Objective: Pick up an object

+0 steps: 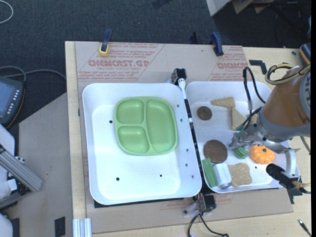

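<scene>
The right bin [256,94] holds several play-food pieces: a small brown cookie [204,113], a larger brown cookie [216,151], a tan triangle [223,102], a tan wedge [237,118], an orange pumpkin [261,154], a square cracker [240,174], a green stick [208,172] and a pale piece [222,176]. My gripper [240,142] is low over the bin's middle right. It hangs just above a small green piece [241,151], between the large cookie and the pumpkin. The wrist hides what lies directly beneath it.
In the left bin [98,147] lies a green divided plate [146,125]. A black divider strip [189,127] runs between the bins. The grey arm with its orange band [289,102] covers the right bin's right side. Cables [256,83] hang beside the arm.
</scene>
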`<state>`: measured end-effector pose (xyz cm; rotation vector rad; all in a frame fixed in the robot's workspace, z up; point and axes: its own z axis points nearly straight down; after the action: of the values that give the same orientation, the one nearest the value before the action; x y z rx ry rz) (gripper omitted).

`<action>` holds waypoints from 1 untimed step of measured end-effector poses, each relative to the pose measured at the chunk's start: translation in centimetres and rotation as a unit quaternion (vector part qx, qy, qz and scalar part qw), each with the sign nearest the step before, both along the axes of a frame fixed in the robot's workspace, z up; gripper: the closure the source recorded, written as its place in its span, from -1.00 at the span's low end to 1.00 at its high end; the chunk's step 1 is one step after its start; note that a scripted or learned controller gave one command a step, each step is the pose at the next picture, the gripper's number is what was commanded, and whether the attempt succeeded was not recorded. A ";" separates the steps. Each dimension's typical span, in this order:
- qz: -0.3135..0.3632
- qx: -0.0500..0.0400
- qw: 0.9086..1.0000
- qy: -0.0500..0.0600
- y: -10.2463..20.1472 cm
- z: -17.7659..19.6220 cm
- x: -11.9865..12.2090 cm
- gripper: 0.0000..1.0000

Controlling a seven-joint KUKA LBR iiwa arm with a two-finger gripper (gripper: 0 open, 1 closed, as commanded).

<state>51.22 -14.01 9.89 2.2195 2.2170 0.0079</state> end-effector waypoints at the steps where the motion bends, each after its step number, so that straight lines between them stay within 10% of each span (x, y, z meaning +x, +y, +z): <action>1: 0.001 -0.001 1.000 0.001 0.1 4.3 0.4 1.00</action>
<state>51.64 -13.94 14.19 2.2163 2.2187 0.0036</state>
